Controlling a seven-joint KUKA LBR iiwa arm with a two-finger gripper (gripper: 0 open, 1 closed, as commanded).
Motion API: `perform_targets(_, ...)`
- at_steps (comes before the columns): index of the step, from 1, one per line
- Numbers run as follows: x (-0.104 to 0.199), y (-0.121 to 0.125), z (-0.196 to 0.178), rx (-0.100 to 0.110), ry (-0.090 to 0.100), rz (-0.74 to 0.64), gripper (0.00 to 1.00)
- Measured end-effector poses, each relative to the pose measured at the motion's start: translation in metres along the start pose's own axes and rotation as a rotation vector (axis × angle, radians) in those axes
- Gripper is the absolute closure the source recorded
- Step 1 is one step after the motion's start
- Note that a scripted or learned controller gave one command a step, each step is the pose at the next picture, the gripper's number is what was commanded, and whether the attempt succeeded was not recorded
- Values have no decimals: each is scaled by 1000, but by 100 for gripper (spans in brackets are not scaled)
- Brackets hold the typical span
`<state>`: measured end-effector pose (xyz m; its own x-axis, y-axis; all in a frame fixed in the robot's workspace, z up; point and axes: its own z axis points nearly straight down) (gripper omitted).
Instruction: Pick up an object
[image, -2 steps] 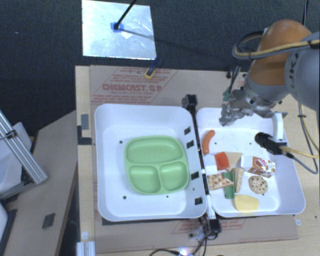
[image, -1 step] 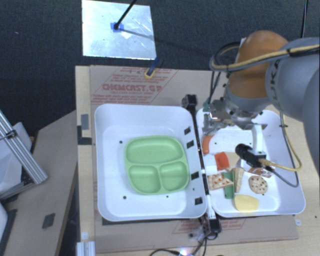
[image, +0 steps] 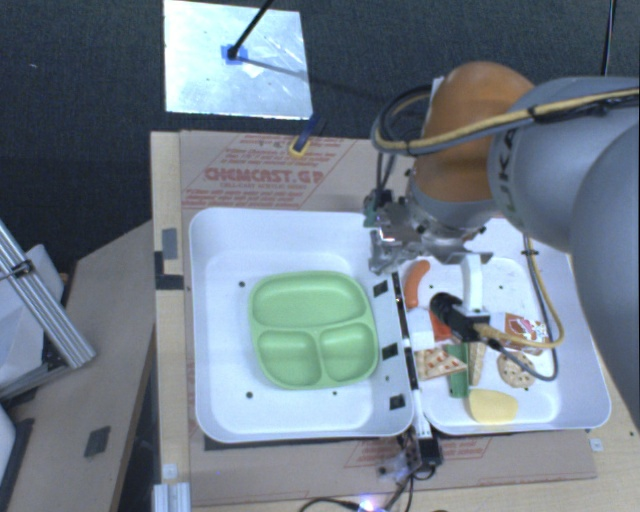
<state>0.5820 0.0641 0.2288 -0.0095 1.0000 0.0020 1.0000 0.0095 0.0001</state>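
Gripper (image: 385, 258) hovering at food bin (image: 575, 385) edge
You are seemingly lining up on the toy sausage (image: 417, 281); I cannot tell its grip state

Red lettering (image: 262, 174) reading "CHEMCAST GP" is showing on the brown sheet (image: 340, 160) just behind the left bin (image: 225, 250); smaller red print (image: 372, 456) in front of that bin is blurring beyond reading.

A single camera sits fixed above the tabletop (image: 166, 330) and looks down at a slant, so the far edge lies toward the top of the frame and the near edge at the bottom. It stands back enough to take in both bins, left (image: 215, 300) and right (image: 575, 400), while the arm (image: 570, 160) looms large from the view's right.
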Motion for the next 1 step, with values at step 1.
perform_targets(1,-20,2,7,0,-2,9,100)
